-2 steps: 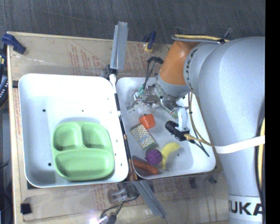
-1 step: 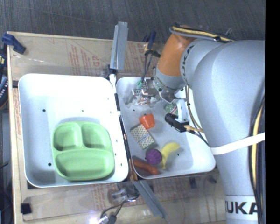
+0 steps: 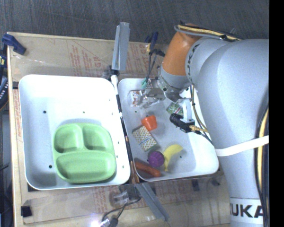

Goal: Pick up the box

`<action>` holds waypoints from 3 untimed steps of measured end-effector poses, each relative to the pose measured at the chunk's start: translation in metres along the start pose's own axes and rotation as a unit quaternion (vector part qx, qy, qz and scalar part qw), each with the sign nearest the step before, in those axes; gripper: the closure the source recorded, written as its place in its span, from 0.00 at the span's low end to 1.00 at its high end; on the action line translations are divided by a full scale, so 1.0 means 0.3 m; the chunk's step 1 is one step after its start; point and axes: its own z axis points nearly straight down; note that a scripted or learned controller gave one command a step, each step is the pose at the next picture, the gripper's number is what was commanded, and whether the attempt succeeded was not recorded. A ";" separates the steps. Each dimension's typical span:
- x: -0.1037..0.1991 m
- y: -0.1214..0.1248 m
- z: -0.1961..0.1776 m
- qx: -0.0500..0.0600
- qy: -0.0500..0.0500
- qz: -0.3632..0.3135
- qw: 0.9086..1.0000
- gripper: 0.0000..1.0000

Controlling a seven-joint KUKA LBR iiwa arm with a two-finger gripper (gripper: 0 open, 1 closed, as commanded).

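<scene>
The box (image 3: 144,137) is small and flat with a speckled pattern on top. It lies tilted in the middle of the right bin (image 3: 206,162). My gripper (image 3: 140,98) is low over the far left part of that bin, a little beyond the box and apart from it. An orange block (image 3: 150,122) lies between the gripper and the box. The grey arm with its orange band (image 3: 177,56) covers the bin's far right corner.
Near the front of the right bin lie a purple ball (image 3: 155,158), a yellow banana (image 3: 172,152) and an orange-red sausage-shaped toy (image 3: 146,168). A green divided tray (image 3: 84,152) sits in the left bin (image 3: 38,93). Clamps stand along the bench's far edge.
</scene>
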 end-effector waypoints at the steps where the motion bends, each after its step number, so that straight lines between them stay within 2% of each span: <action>1: 0.001 0.000 0.000 0.000 0.000 0.000 1.000 0.00; 2: 0.003 -0.001 -0.033 0.001 0.001 -0.001 1.000 1.00; 3: 0.003 -0.001 -0.032 0.002 0.001 -0.001 1.000 0.00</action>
